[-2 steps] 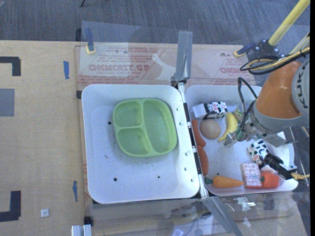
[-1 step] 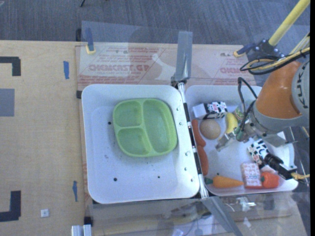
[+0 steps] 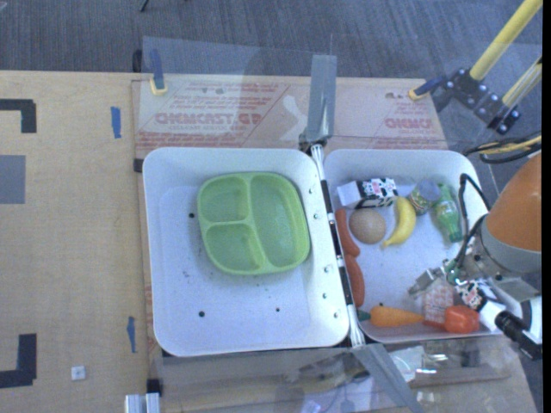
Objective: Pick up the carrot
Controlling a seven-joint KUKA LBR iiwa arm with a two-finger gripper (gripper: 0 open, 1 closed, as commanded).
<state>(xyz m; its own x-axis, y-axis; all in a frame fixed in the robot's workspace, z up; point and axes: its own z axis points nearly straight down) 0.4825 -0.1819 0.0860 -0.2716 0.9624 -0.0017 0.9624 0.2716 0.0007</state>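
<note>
A pale wooden worktop (image 3: 69,231) over grey carpet carries two white bins; the left bin (image 3: 172,317) holds a green divided plate (image 3: 254,224). The carrot (image 3: 398,317), orange and tapered, lies flat along the right bin's (image 3: 387,163) near edge, tip toward the divider, beside a red piece (image 3: 462,320). The end effector (image 3: 448,275) hangs by that bin's right edge, above the carrot's thick end; its opening cannot be told, and bare floor lies mid-bin.
</note>
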